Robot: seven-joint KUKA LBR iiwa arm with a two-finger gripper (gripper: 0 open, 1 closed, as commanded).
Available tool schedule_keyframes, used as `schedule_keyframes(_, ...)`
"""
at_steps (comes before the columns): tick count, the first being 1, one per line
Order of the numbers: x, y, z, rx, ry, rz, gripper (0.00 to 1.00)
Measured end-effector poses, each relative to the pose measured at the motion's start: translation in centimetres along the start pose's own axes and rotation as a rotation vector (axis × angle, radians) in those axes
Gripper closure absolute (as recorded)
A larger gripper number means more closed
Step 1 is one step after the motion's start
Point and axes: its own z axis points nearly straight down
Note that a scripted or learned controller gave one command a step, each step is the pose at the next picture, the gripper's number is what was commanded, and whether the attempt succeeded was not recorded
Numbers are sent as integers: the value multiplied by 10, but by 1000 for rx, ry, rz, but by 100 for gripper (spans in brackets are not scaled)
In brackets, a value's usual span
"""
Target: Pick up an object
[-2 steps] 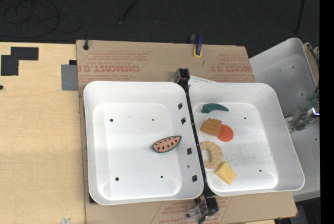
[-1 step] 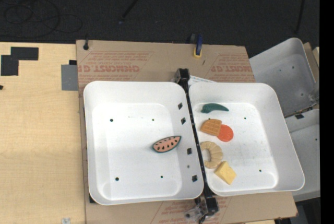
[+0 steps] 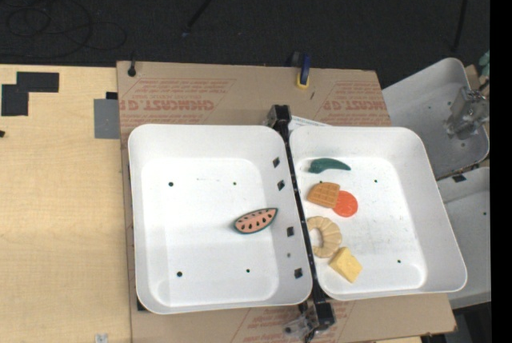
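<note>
A watermelon slice toy (image 3: 256, 221) lies alone in the left bin (image 3: 140, 197), right of its middle. Several toys sit in the right bin (image 3: 438, 205), all near its left wall. A dark green pepper (image 3: 329, 165) is farthest back. In front of it a tan waffle (image 3: 324, 194) touches an orange-red disc (image 3: 346, 205). Closer to the front lie a beige ring (image 3: 325, 236) and a yellow cheese wedge (image 3: 346, 265).
Both bins rest on a cardboard sheet (image 3: 200, 97) on the wooden bench. Black clips (image 3: 280, 116) join the bins along their shared wall. A blue and yellow clamp (image 3: 302, 71) stands at the cardboard's back edge. A grey metal plate (image 3: 428, 97) lies at the right.
</note>
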Motion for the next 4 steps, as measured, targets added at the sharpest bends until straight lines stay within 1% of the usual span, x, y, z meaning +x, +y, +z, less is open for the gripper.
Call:
schedule_keyframes(1, 35, -3, 163, 26, 1, 7, 100)
schedule_keyframes(2, 123, 1, 70, -1, 2, 0, 100)
schedule_keyframes(3, 138, 47, -16, -2, 0, 8, 100)
schedule_keyframes(4, 186, 20, 137, 26, -4, 6, 100)
